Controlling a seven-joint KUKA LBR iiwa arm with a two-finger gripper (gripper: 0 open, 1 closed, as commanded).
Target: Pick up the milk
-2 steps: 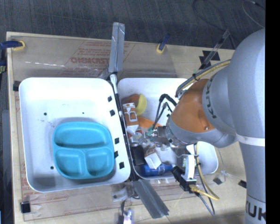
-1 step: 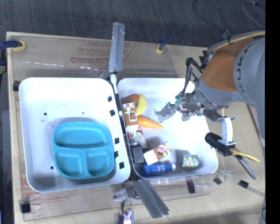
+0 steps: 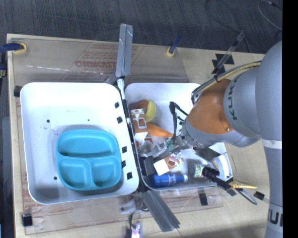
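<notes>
Pincer [image 3: 175, 144] low in the right bin [image 3: 208, 90]; we cannot tell its opening. Milk [image 3: 138, 119], a small boxy printed carton, lies by the divider. Glossy blue compartment tray [image 3: 88, 158] fills the left bin [image 3: 39, 108].

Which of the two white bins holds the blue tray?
The left bin: the blue tray lies in it, whereas the right bin holds a jumble of small items.
</notes>
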